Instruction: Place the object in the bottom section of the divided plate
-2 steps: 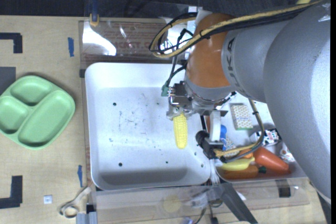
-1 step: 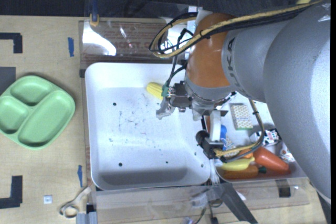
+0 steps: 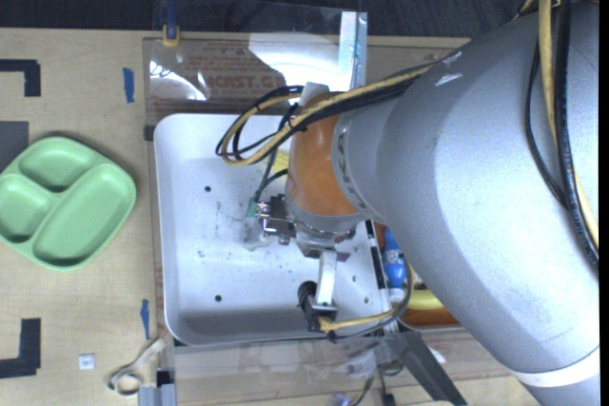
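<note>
The green divided plate (image 3: pixel 65 202) lies on the wooden bench left of the bins, with two small sections on its upper left and one long section on its lower right. My gripper (image 3: pixel 265 222) is low over the middle of the left white bin (image 3: pixel 190 280), reaching in from the right under the orange wrist band. A small green bit (image 3: pixel 255 203) shows at the gripper's tip; I cannot tell what it is or whether it is held. The arm's bulk hides the bin's right side.
A clear plastic sheet (image 3: pixel 257 62) stands behind the left bin. In the right bin, a blue object (image 3: pixel 393 267) and an orange-yellow object (image 3: pixel 430 307) peek out from under the arm. A tan loop (image 3: pixel 133 374) lies on the bench by the bin's front left corner.
</note>
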You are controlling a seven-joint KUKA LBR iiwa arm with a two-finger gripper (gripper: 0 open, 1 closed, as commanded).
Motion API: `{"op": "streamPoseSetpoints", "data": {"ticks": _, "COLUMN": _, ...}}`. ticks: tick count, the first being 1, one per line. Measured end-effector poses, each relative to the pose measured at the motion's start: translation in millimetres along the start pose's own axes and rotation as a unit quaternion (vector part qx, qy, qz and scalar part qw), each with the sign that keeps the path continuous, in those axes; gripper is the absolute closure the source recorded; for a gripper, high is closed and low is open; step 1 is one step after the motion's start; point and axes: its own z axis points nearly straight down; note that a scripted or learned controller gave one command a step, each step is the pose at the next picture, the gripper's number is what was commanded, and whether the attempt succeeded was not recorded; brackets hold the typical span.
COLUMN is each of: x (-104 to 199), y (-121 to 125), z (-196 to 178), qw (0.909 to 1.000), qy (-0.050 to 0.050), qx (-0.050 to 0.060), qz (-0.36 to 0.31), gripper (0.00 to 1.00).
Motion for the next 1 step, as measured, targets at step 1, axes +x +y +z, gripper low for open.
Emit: {"op": "streamPoseSetpoints", "data": {"ticks": 1, "x": -29.6, "y": 13.6, "z": -4.4, "qw": 0.9585, "qy": 0.01, "qx": -0.002, "qz": 0.285, "gripper": 0.0}}
